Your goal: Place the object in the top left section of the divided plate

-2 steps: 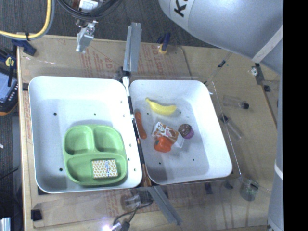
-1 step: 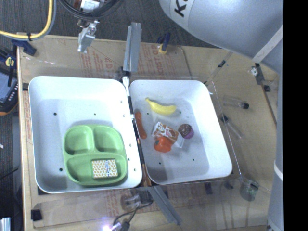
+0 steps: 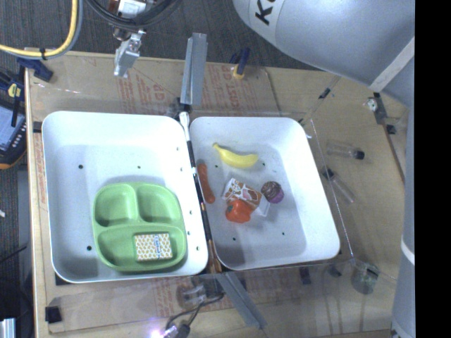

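A green divided plate (image 3: 117,227) lies in the left bin (image 3: 63,160), near its front. Its top left section (image 3: 118,204) and top right section (image 3: 158,203) hold nothing; a small patterned square packet (image 3: 153,246) rests in the long bottom section. In the right bin (image 3: 296,224) lie a yellow banana (image 3: 236,158), a thin orange-red stick (image 3: 205,182) by the left wall, a printed wrapper (image 3: 243,191), a red piece (image 3: 238,211) and a purple round item (image 3: 272,191). My gripper (image 3: 129,53) hangs beyond the back edge of the left bin, over the bench, holding nothing that I can see.
The big grey arm body (image 3: 331,20) fills the upper right, above the back of the right bin. Cables and a yellow hose (image 3: 70,20) run along the top left. A metal bar (image 3: 192,65) stands behind the gap between the bins.
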Robot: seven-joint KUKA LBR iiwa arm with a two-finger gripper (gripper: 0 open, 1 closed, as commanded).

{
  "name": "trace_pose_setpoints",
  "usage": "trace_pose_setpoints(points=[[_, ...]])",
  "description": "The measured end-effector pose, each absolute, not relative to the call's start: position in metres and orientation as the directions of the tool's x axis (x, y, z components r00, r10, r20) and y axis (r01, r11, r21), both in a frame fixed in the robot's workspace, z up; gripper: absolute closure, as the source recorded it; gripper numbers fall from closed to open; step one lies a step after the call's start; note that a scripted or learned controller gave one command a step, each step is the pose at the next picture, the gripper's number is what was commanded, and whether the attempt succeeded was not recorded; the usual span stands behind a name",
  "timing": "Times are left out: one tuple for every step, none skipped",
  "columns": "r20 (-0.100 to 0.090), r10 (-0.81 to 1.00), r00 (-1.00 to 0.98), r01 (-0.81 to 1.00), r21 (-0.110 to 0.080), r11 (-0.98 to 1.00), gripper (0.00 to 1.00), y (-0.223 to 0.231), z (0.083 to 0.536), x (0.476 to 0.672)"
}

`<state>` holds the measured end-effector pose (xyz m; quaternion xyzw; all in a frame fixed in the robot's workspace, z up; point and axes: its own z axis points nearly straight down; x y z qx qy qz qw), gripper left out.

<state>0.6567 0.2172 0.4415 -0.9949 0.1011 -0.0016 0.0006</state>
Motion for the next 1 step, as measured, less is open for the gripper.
trace_pose_setpoints(points=[[0.002,-0.206,0.978,-0.206,-0.001,-0.978,1.00,0.2172,0.4413,0.6566]])
